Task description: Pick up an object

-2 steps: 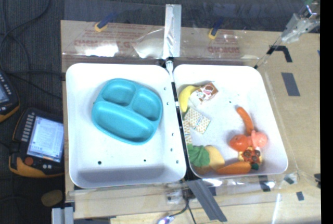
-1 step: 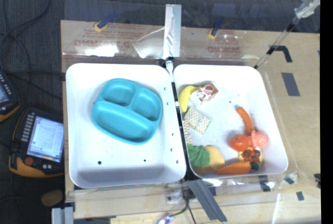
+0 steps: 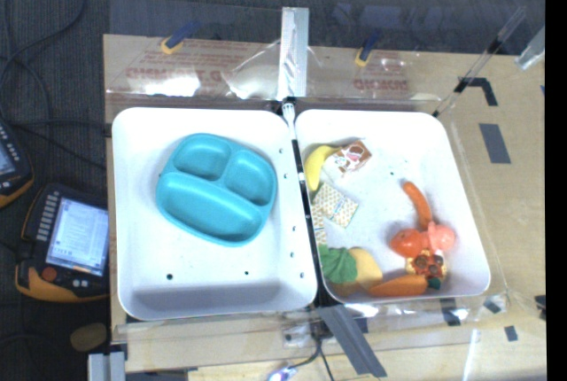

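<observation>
We look down on a bench (image 3: 514,193) that carries two shallow white bins side by side. The left bin (image 3: 133,282) holds one thing, a turquoise plate (image 3: 217,187) with three compartments, lying face up near the middle and a little toward the far wall.

The right bin (image 3: 461,193) holds all the small things a pick could take. Near its far-left corner we see a yellow banana (image 3: 315,165), and just beside it a small packet (image 3: 353,158) with a red and white print. Below them a pale patterned sachet (image 3: 335,206) lies close to the wall shared with the other bin. Toward the right side a thin orange chili (image 3: 418,200) runs down to a red tomato (image 3: 409,242), which touches a pink piece (image 3: 441,237). Along the near wall we find a green leafy piece (image 3: 336,265) touching a yellow lemon (image 3: 365,264), then an orange carrot (image 3: 399,285) lying on its side, and a small dark cluster (image 3: 429,265) just above the carrot's right end.

To the left of the bench, on the dark floor, a handheld control tablet (image 3: 66,237) rests with its screen lit.

We cannot tell the state of the gripper.
</observation>
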### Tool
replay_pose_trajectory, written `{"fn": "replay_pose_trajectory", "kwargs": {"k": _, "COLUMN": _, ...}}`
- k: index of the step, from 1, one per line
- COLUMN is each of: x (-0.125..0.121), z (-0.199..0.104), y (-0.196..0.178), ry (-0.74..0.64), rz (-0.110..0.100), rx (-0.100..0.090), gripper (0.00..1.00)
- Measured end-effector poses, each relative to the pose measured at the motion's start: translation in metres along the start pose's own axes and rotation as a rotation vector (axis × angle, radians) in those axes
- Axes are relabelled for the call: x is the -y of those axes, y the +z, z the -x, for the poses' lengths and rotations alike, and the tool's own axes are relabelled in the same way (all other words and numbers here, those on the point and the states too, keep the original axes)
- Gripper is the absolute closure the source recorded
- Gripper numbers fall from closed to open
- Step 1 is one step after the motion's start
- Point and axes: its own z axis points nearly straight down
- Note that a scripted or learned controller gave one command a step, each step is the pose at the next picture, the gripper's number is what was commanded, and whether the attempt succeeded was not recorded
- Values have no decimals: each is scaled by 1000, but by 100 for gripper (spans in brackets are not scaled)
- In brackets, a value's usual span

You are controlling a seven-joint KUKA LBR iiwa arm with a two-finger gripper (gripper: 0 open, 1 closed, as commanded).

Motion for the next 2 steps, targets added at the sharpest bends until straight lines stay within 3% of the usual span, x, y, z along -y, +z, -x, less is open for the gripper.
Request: {"fn": "replay_pose_trajectory", "kwargs": {"k": 2, "x": 99, "z": -57, "y": -1, "ry": -622, "rz": 3, "rx": 1, "gripper": 100}}
